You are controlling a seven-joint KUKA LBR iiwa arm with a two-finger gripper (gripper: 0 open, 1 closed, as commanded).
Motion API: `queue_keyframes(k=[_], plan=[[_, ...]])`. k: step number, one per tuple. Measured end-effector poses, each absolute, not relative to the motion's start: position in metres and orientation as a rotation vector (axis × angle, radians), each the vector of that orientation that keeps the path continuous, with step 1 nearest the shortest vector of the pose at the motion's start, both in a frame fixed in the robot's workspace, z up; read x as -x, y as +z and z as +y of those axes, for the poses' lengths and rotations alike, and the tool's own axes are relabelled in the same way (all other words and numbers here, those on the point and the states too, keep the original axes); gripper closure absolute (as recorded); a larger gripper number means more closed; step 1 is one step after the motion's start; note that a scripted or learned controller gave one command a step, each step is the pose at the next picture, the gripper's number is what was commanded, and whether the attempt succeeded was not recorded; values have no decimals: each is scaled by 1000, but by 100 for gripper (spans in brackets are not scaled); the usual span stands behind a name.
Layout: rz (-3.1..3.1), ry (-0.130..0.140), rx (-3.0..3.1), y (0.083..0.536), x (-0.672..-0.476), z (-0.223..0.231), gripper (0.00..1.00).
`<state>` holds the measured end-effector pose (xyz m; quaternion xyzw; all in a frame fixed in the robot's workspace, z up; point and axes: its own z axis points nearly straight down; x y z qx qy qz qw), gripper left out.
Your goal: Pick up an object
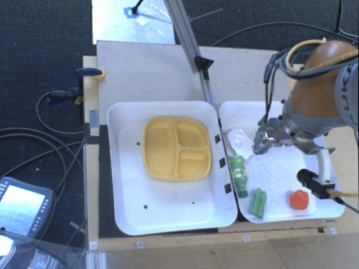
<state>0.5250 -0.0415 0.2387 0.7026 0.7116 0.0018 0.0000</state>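
Jaws first, and I can't tell from up here whether they are spread or closed: the gripper (262,143) is a small metal blur under the wrist, low in the right bin (280,108) near its back left part. I see nothing that I could call held.

Closest candidate for a pick is a pale, see-through piece (238,139) just to the camera's left of the gripper. It lies on the bin floor close to the wall the two bins share. Whether the gripper touches it, I can't say; they look just beside each other.

Going outward along that same wall, a green bottle (239,175) with a yellowish band lies lengthwise, nearer the front than the pale piece. Nearer the front again, a smaller green block (258,202) sits tilted, just beside the bottle's lower end. An orange cap-like thing (299,199) rests in the front right part of the bin, well apart from the gripper, with the arm's black fitting above it in the picture.

Over in the left bin (115,167) a yellow divided plate (176,148) lies flat, toward the back and the shared wall.

Off the bench, a control pendant (19,206) with a lit screen lies at lower left among cables.
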Motion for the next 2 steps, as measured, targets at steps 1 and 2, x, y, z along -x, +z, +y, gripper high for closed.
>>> queue_keyframes(k=[1, 2], plan=[[2236, 4, -2209, 232, -529, 21, 100], [2235, 2, -2211, 222, -526, 72, 100]])
